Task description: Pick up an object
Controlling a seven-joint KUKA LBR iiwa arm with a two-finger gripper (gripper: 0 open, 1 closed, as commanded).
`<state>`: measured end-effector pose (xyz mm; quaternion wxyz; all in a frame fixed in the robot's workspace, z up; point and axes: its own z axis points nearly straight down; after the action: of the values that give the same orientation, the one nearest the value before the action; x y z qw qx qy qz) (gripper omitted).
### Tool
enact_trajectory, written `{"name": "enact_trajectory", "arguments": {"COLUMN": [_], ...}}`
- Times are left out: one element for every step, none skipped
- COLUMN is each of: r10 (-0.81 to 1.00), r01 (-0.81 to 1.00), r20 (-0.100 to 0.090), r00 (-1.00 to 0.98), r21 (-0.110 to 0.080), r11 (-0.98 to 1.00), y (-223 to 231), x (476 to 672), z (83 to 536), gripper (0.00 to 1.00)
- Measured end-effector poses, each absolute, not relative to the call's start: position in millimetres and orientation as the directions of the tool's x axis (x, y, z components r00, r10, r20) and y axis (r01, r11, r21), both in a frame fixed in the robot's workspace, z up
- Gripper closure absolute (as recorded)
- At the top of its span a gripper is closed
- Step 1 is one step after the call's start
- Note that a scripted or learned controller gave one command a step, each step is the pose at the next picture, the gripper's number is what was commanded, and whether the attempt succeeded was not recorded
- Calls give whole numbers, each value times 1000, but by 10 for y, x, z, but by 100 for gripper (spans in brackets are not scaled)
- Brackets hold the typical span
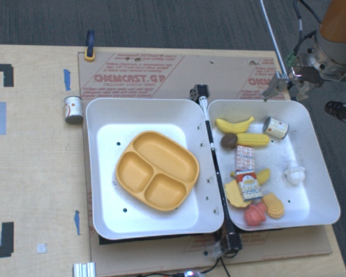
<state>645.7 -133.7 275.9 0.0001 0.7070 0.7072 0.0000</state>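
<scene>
Hand (284,84) hung over the far rim of the right bin (322,172), above the bin's back edge; I could not tell whether it was spread or pressed together, and I saw nothing pinched in it. Inside that bin, nearest the hand, lay a small can (275,127), then a corn cob (252,139) and a banana (234,123). Farther from the hand sat a carton (245,157), bread (273,206) and a strawberry (254,214). Beside that bin, the left bin (98,172) held a yellow divided plate (156,169).
</scene>
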Motion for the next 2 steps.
{"name": "enact_trajectory", "arguments": {"r10": [1000, 1000], "r01": [1000, 1000], "r20": [0, -7], "r00": [0, -1], "r21": [-1, 16], "r11": [0, 1], "y": [-1574, -1372], "x": [6664, 6546], "z": [1761, 1146], "gripper": [0, 0]}}
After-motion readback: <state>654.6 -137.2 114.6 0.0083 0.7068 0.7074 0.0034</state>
